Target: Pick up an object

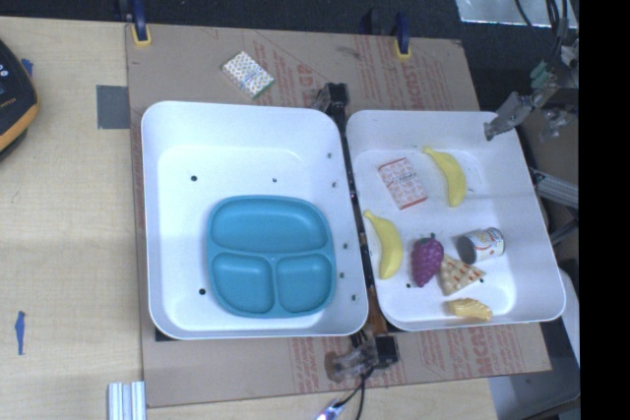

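The gripper (504, 118) hangs over the right bin's (546, 251) far right corner; whether it is wide or narrow, I cannot tell. Near the front edge, grapes (426, 259), pizza slice (459, 275) and can (482, 243) crowd together, so a grasp there may slip.

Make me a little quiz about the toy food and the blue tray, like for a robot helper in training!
1. True or false: the blue divided tray lies in the left bin.
2. How many bananas are in the right bin?
3. What touches the grapes: A the can, B the pizza slice, C the card?

Key: 1 true; 2 two; 3 B.
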`<action>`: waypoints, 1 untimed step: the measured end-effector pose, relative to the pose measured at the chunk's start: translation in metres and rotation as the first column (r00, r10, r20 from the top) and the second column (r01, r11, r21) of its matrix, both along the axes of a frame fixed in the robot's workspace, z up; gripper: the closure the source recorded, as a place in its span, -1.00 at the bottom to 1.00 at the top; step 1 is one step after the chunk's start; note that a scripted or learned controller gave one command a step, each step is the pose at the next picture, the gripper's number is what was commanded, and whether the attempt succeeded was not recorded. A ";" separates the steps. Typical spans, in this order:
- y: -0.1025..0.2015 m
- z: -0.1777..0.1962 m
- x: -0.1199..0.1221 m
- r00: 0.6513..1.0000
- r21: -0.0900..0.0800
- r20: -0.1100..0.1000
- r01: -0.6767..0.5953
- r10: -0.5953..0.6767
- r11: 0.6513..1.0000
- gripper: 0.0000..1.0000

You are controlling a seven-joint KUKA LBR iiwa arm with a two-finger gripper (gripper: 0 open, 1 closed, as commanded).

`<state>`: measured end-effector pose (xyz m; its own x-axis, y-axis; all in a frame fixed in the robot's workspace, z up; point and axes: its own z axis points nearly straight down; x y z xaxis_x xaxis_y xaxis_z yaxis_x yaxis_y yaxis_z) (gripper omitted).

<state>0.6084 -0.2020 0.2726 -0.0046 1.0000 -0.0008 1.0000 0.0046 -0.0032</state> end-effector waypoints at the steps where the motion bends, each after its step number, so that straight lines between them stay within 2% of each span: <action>1: 0.002 -0.161 0.020 1.000 0.001 -0.003 -0.002 0.002 1.000 -1.00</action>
<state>0.6281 -0.2002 0.1118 -0.0066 1.0000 0.0002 1.0000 0.0066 -0.0064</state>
